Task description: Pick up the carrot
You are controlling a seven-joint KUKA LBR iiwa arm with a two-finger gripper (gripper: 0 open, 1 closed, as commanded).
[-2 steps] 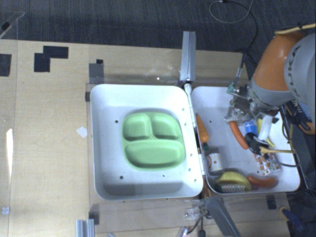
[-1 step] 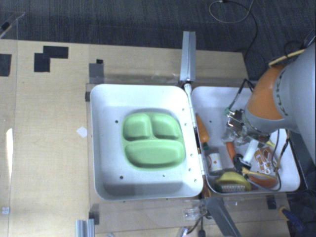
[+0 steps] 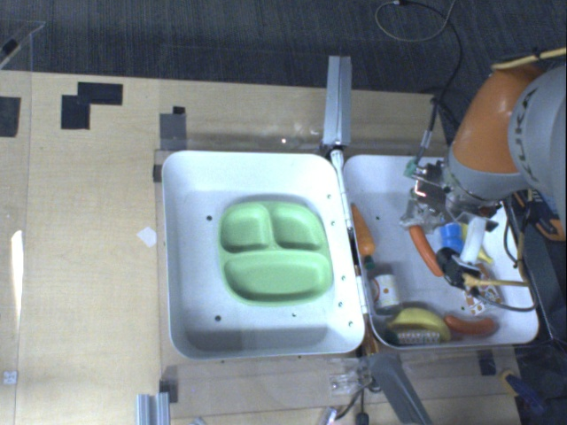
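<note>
The carrot (image 3: 361, 229) is a slim orange piece with a dark green end. It lies lengthwise against the left wall of the right bin (image 3: 383, 177). The gripper (image 3: 423, 209) hangs over the middle of that bin, to the right of the carrot and well apart from it. Its tip sits just above the upper end of an orange-red sausage-shaped piece (image 3: 426, 249). The grey arm with its orange band (image 3: 485, 124) comes in from the right and hides part of the bin.
The right bin also holds a small can (image 3: 385, 289), a banana (image 3: 416, 320), a reddish sausage (image 3: 470, 327), a blue item (image 3: 452, 235) and a white item (image 3: 474, 235). In the left bin (image 3: 182, 255) lies a green divided plate (image 3: 273, 249).
</note>
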